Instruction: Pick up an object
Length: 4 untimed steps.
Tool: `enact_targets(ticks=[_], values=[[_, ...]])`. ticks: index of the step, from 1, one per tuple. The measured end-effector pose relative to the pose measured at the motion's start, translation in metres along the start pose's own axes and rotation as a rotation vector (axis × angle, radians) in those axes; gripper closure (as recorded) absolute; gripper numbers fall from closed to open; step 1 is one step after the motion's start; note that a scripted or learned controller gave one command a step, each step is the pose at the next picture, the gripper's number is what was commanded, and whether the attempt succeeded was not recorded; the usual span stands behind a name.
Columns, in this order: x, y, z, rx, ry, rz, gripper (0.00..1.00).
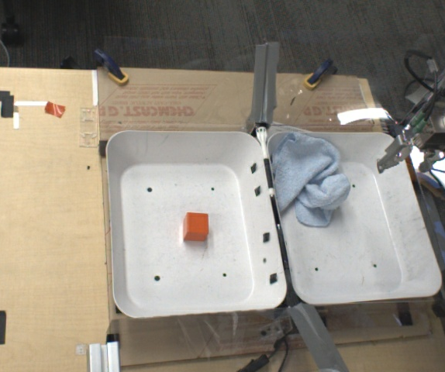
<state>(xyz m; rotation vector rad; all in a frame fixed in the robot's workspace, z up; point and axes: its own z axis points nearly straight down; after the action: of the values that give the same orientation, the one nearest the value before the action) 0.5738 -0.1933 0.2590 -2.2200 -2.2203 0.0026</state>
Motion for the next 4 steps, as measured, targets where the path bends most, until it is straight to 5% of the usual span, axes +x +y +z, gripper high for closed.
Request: enact_targets(ticks=[1, 2, 3, 4], values=[[0.036, -0.006, 0.167, -0.004, -0.001, -0.527, 0.0], [0.035, -0.006, 0.157, -0.006, -0.002, -0.524, 1.0], [0.03, 0.034, 0.119, -0.004, -0.002, -0.64, 1.0], [0.019, 0.043, 0.166, -0.005, -0.003, -0.797, 1.0]])
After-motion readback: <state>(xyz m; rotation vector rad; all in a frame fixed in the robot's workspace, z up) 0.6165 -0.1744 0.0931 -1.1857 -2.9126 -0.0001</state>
